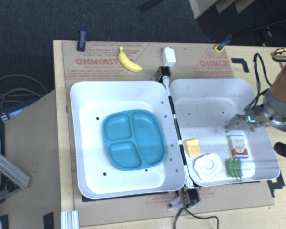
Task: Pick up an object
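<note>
Bench [62, 128] carries two white bins side by side; landmark = the hinge strip between them. Left bin [86, 109], just left of the strip, holds a blue three-compartment plate [133, 139], lying flat near the strip, tilted a bit against the bin walls. Right bin [205, 92] sits just right of the strip.

Arm [280, 97] comes in over the right bin's far side from the strip, well apart from it. Jaws [239, 121] hang low over bare bin floor, right of the strip, above the small items; state: cannot tell, the fingertips blur into the white floor. Nothing visible between them.

Pick candidates, all in the right bin's near half:
- white round lid-like piece [208, 166], near the strip, at the bin's front edge
- red-and-white packet [238, 146], further right of the strip, below the jaws, not touching them
- yellow block [192, 148], just beside the strip, touching or almost touching the white piece
- green bumpy item [234, 167], right of the white piece, just below the packet

Outside the bins: banana [129, 61] on the bench, left of the strip's far end; small white box [169, 56] just past that end.
</note>
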Controlling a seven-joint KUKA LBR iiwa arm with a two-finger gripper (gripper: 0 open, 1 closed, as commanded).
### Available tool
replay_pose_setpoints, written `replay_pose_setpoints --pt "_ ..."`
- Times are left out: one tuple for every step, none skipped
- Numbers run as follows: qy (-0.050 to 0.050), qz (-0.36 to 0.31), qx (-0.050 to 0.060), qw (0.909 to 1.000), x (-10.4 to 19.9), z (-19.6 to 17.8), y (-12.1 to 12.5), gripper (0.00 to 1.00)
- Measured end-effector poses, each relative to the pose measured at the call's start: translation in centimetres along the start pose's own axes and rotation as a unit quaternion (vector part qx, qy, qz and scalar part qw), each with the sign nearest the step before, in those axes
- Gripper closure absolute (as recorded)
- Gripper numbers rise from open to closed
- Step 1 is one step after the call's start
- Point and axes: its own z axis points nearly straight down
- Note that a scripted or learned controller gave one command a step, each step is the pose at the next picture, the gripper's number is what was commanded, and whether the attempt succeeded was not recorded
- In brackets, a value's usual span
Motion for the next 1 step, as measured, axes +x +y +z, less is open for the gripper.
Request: replay_pose_setpoints --pt "0.000 0.002 0.002 1.0000 3.22 2.50 -7.19 0.00"
